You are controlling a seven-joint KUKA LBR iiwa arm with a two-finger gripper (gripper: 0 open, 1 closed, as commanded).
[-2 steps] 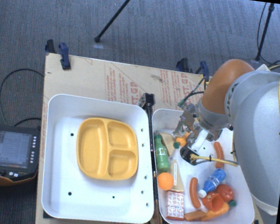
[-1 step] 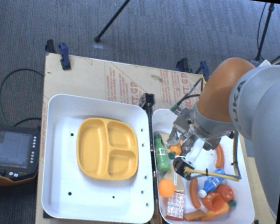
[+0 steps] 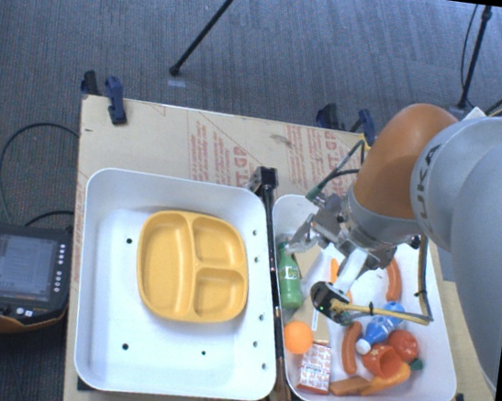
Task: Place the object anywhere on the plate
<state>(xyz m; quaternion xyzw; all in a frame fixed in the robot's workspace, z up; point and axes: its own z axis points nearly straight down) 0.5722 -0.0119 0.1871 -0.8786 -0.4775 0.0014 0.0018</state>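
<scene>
The yellow divided plate (image 3: 194, 265) lies in the left white bin (image 3: 100, 350) with nothing on it. My gripper (image 3: 309, 238) hangs low over the left part of the right bin (image 3: 441, 384), just above the top of a green bottle (image 3: 289, 284) that lies along the bin's left wall. A thin orange stick (image 3: 346, 273) shows right beside the wrist. Whether anything is in the gripper is hidden by the arm.
In the right bin lie an orange ball (image 3: 298, 337), a red-and-white packet (image 3: 316, 367), a brown sausage (image 3: 351, 346), a blue-and-white piece (image 3: 379, 328), a red piece (image 3: 403, 347), a carrot (image 3: 376, 381) and another sausage (image 3: 394, 282). A black divider (image 3: 269, 235) separates the bins.
</scene>
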